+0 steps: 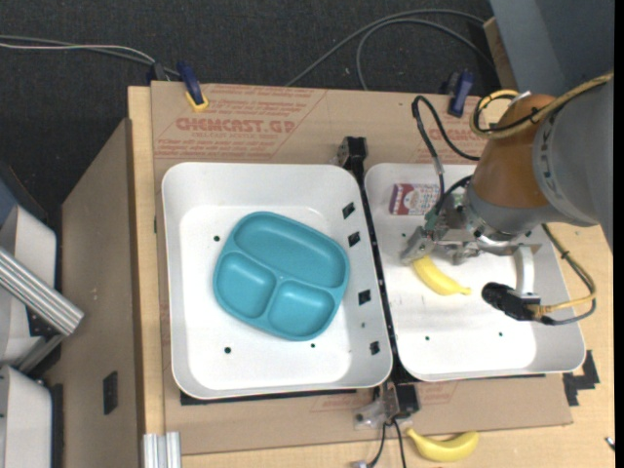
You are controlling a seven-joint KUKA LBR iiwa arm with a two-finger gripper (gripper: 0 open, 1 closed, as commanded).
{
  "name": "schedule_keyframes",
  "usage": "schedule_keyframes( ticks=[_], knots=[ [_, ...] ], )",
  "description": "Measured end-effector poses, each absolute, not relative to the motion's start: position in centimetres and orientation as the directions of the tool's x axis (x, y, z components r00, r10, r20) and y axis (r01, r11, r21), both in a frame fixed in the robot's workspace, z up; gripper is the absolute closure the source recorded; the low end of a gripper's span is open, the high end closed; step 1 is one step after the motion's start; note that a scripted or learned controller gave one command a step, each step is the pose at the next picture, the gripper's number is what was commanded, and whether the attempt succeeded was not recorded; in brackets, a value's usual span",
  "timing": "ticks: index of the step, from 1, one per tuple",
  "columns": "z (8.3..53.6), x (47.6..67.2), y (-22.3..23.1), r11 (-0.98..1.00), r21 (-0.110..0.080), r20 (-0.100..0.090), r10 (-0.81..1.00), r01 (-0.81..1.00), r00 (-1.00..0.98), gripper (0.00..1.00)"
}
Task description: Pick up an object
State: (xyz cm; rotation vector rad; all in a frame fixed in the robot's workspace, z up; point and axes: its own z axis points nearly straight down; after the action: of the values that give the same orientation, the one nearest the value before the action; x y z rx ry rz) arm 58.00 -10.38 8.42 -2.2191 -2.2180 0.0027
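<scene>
One banana [440, 278] is being reached for by the gripper [429, 245]; whether its claw is open cannot be told. Next, it must be gripped and lifted.

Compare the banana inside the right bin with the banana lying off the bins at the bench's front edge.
The banana in the right bin lies on the white bin floor, right beside the gripper; the banana at the front edge lies on the brown board, far from the gripper. The bin banana runs diagonally and shows whole; the front banana lies nearly level, partly cut off by the picture's edge. Both are yellow and curved.
</scene>
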Motion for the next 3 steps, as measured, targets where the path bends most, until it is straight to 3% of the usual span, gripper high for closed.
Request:
schedule_keyframes(
  ticks=[1, 3],
  knots=[
    [9.6, 58.1, -10.3, 0.000, -0.001, 0.003, 1.000, 1.000, 0.000, 1.00],
    [21.0, 58.5, -10.8, 0.002, 0.006, 0.000, 1.000, 1.000, -0.002, 1.00]
  ],
)
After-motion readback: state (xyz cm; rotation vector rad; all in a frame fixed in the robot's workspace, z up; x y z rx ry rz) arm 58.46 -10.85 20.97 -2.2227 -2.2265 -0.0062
